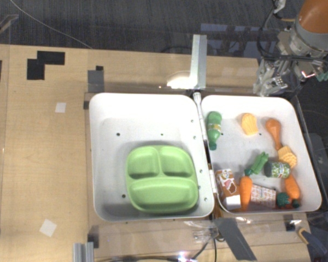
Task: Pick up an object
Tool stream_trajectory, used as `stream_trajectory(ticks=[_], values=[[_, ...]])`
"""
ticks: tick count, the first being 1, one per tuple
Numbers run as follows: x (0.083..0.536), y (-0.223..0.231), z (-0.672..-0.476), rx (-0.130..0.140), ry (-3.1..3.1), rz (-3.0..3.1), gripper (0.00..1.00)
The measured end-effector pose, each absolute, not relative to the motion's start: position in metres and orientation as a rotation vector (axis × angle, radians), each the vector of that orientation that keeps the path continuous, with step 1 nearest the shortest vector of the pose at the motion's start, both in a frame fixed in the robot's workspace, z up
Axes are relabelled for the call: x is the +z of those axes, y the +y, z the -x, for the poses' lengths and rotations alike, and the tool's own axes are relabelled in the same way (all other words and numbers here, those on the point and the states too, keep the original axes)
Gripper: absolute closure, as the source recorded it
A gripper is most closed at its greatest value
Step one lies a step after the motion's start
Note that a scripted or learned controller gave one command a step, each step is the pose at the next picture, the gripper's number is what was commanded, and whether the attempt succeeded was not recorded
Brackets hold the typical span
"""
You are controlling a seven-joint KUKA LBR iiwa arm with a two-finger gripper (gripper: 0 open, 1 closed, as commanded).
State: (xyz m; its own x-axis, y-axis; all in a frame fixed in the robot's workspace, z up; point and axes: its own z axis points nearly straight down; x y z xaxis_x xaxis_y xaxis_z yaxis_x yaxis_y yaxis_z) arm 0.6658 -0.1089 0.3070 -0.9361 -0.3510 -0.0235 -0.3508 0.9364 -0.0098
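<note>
I have the arm (317, 10) at the top right corner of the camera view, its orange band uppermost and the grey wrist below it. The gripper (273, 81) hangs over the far edge of the right bin (303, 146), above the table rather than down among the toys. I cannot tell from this angle how the jaws stand, and I see nothing between them.

The right bin holds all the small items. A green bottle (213, 127) lies near the dividing wall at the far left. A yellow corn piece (250, 124) sits near the far wall, and an orange drumstick (274, 131) lies just right of it. Nearer me, a green leafy vegetable (258, 164) lies beside a small can (277, 170), with a ridged yellow piece (287, 156) just beyond. Along the near wall are a small carton (226, 182), a carrot (245, 190) and another carrot (291, 189).

The left bin (106, 146) carries a green divided plate (162, 178), lying flat toward the near right.
</note>
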Motion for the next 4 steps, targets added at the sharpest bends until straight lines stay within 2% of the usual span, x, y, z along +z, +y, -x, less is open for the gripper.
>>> stream_trajectory(ticks=[1,3,4], values=[[0.280,-0.122,-0.633,-0.003,3.008,0.877,1.00],[0.307,-0.120,-0.638,-0.013,2.986,0.869,1.00],[0.296,-0.141,-0.610,-0.005,2.972,0.991,1.00]])
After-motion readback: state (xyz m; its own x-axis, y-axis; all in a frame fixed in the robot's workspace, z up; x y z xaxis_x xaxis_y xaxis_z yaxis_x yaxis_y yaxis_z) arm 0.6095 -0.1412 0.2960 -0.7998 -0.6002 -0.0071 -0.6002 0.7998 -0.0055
